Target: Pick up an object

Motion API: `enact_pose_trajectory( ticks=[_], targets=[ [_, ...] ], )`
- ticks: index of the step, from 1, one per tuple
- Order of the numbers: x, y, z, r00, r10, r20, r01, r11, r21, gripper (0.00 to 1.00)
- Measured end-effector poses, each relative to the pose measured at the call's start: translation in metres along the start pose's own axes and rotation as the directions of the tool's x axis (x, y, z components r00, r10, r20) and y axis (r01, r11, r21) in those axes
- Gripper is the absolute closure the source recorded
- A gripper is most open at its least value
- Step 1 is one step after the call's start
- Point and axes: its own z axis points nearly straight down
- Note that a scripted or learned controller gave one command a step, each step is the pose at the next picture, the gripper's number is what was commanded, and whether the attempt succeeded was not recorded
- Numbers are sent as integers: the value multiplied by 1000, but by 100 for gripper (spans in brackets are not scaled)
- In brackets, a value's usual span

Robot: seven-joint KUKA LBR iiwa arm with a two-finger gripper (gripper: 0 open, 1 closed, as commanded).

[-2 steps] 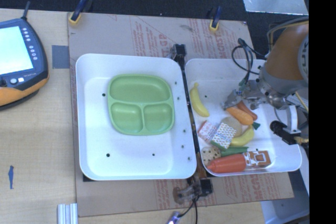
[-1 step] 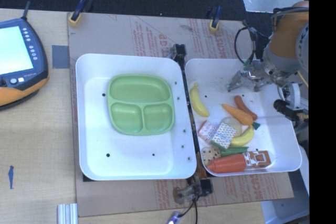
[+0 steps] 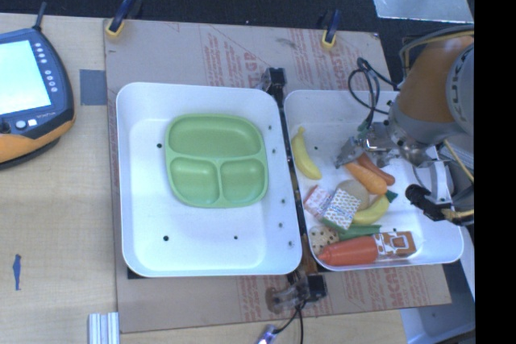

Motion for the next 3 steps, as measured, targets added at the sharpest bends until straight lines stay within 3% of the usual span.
enact_pose_trajectory(
  ticks=[1, 2, 3],
  targets=[
    [-51, -5, 0, 1000, 3, 0, -3, 1000, -2, 0],
    [19, -95, 1, 1000, 0, -2, 0, 1000, 0, 0],
    [17, -93, -11, 1000, -5, 1, 5, 1000, -5, 100]
  ],
)
